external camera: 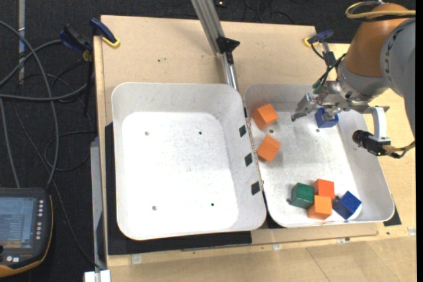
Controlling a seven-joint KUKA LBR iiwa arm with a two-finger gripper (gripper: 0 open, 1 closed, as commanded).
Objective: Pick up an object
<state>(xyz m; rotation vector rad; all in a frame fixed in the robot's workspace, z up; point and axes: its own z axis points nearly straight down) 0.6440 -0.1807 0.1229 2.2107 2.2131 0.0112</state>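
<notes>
My gripper (316, 110) hangs over the back of the right bin (370, 175), at the end of the grey arm with its orange band. A blue block (326, 118) sits right at the gripper, partly hidden by it; I cannot tell whether it is held or just lies beneath. Left of the gripper are two orange blocks, one (266, 115) at the back and one (268, 148) nearer the middle. In the front of that bin a green block (303, 195), two orange blocks (324, 187) (320, 207) and a blue block (347, 204) cluster together.
The left bin (125, 142) lies beside the right one, their rims meeting in the middle. A slanted metal rail (205, 6) runs from the top down to the bins' shared back corner. Clamps sit at the bench's back corners, and cables lie at the left.
</notes>
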